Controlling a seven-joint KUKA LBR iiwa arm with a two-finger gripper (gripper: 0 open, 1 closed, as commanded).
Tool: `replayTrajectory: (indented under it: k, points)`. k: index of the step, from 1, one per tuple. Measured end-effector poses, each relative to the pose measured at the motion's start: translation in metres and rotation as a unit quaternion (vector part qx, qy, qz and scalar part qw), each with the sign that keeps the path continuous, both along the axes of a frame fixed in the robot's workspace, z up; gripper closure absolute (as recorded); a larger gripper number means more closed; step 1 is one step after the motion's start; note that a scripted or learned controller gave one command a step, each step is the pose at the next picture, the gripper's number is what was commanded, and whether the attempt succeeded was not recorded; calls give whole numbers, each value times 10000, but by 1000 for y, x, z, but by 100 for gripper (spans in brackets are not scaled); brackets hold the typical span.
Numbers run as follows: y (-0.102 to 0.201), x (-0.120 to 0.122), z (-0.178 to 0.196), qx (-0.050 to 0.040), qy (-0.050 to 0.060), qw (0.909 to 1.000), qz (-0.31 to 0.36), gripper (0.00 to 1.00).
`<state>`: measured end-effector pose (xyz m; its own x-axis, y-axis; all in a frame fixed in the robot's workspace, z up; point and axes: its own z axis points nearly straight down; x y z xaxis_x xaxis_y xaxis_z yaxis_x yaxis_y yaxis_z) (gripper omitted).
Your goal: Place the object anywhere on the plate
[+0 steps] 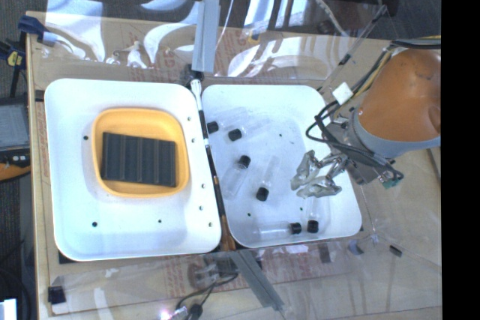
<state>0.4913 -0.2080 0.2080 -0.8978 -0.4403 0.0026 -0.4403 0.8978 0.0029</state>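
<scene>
Metal tool (315,177) sits low over the right bin (225,105), toward that bin's outer side, with the grey and orange arm (401,105) reaching in behind it. Whether it is released or clenched cannot be told at this slant; nothing can be made out in its grasp.

Nearest to the tool: a clear vial with a black cap (310,224) just beyond its tip toward the bin's front edge, and a second one (295,228) touching or nearly touching that. Farther out toward the bin's middle lie three more black caps (262,193), (244,161), (235,135), each on a clear vial whose body barely shows against the white floor. One more cap (212,127) lies by the bin's inner wall.

Well apart, across the divider, the left bin (60,161) holds the yellow plate (101,133) with a dark ribbed insert (140,160) in its hollow.

Judgement: step in hand is the pick; no vial is on the plate yet. The task does not say which vial is meant, so the nearest pair is the likely target.

Advice: the two front vials crowd each other, so close on one body across its short axis, not on the cap. Clear glass or plastic will slip; lift slowly and confirm the vial rises. Clear the bin walls and divider before crossing, then lower onto the ribbed insert before release, as a round vial may roll.
</scene>
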Motion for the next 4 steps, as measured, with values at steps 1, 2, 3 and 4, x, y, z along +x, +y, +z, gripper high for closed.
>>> replayTrajectory:
  k: [1, 2, 3, 4]
  points:
    - [0, 0, 0, 0, 1, 10000, 1, 0]
    - [94, 11, -109, -6, -22, 9934, -1145, 0]
    - [142, 40, 95, -14, -40, 9865, -1636, 0]
    - [142, 42, 105, -17, -55, 9868, -1621, 100]
